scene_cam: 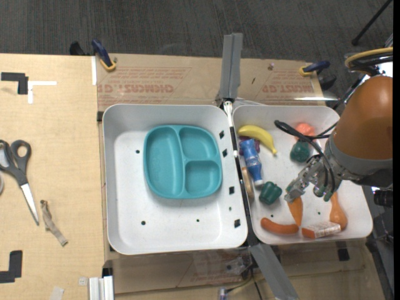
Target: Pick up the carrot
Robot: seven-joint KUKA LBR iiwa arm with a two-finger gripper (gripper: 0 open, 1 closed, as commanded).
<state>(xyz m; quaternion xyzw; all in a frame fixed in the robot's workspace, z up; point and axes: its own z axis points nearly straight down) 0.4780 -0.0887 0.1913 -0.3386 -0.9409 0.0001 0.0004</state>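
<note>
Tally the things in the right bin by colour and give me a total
Orange: 3, the carrot, another and a sausage-shaped piece
Green: 2
Yellow: 1, banana
Blue: 1, can
Pink: 1
Total: 8

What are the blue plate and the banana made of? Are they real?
The blue plate looks like plastic: one even colour, smooth moulded sections. The banana is probably a plastic toy, plain yellow and smooth, though I can't be sure from here.

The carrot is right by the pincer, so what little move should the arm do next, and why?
Probably lower the pincer a little straight onto the carrot. The pincer seems to sit just at the carrot's upper end in the right bin, and nothing shows gripped in it yet, so a short drop should bring it around the carrot.
</note>
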